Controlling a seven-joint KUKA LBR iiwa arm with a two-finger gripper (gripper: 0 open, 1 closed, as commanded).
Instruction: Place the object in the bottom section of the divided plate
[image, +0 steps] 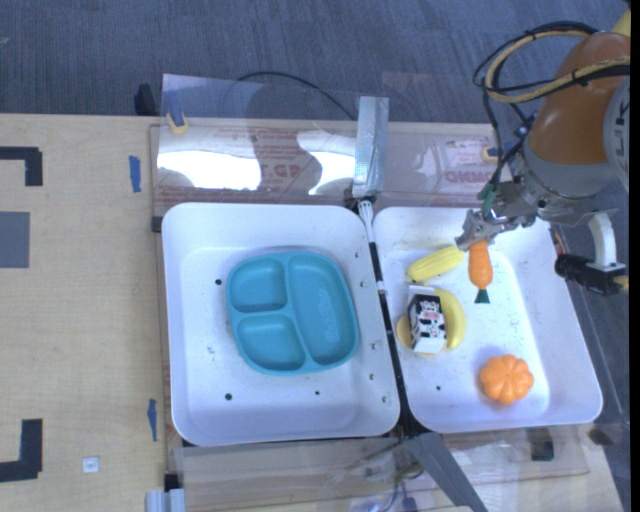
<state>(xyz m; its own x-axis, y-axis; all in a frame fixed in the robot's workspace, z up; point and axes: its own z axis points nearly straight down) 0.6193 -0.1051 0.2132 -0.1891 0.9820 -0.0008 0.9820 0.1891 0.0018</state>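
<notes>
A blue divided plate (293, 311) with three sections lies in the left bin (195, 380). In the right bin (560, 390) lie a yellow corn cob (436, 264), an orange carrot (481, 266) with a dark tip, a banana (456, 322), a black-and-white cow toy (428, 322) resting on the banana, and an orange pumpkin (505, 379). My gripper (484, 228) hangs at the back of the right bin, right over the carrot's upper end and just right of the corn. Whether it touches the carrot is unclear.
A raised divider (380, 300) separates the two bins. A clear panel with a metal post (370, 145) stands behind them. The arm's grey body and black cables (520, 70) hang over the right bin's far corner.
</notes>
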